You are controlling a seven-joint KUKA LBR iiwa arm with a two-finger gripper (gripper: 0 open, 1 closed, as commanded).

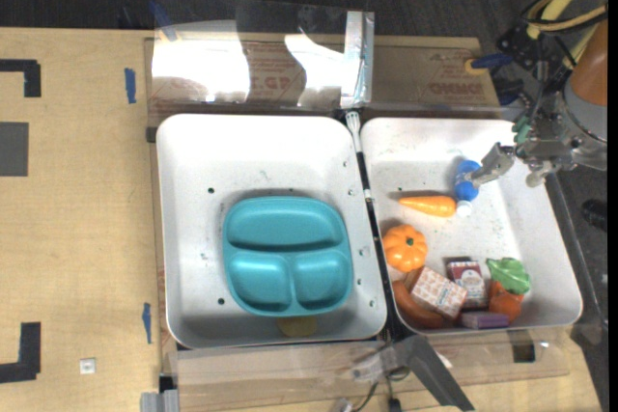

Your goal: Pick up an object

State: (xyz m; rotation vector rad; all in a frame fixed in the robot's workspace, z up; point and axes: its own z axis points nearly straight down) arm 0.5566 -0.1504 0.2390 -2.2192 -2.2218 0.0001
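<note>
The right bin point(555, 236) holds several small items. An orange carrot point(429, 205) lies near its middle, with a small blue object point(466, 178) just to its right. An orange pumpkin point(405, 247) sits below the carrot. At the front lie a pink patterned box point(438, 291), a red and white packet point(467, 273) and a green-topped orange piece point(508, 283). My gripper point(512, 172) hangs over the bin's right part, open, with nothing between its fingers. Its left finger point(495, 161) ends just right of the blue object.
A teal divided plate point(287, 253) lies in the left bin point(183, 207). Behind the bins stands a clear plastic sheet point(261, 63) against cardboard. Yellow and black cables point(565, 5) hang at the upper right beside the arm.
</note>
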